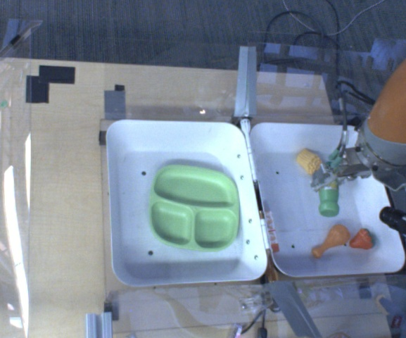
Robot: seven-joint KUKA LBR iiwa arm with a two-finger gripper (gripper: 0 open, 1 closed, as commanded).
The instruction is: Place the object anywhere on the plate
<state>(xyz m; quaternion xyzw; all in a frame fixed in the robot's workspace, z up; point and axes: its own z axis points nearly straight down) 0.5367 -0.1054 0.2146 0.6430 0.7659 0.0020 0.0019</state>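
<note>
White bins (118,189) sit side by side – the left one bears the green plate (193,207). Over the right bin the gripper (327,179) hangs at a green cylinder (328,201); its grasp cannot be made out. Nearby lie a drumstick (331,240), yellow corn (307,161) and a strawberry (362,239).

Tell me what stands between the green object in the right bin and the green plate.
The green object lies in the right bin, the plate in the left bin. Only the two bins' adjoining rims stand between them. The gripper is directly over the object.
</note>
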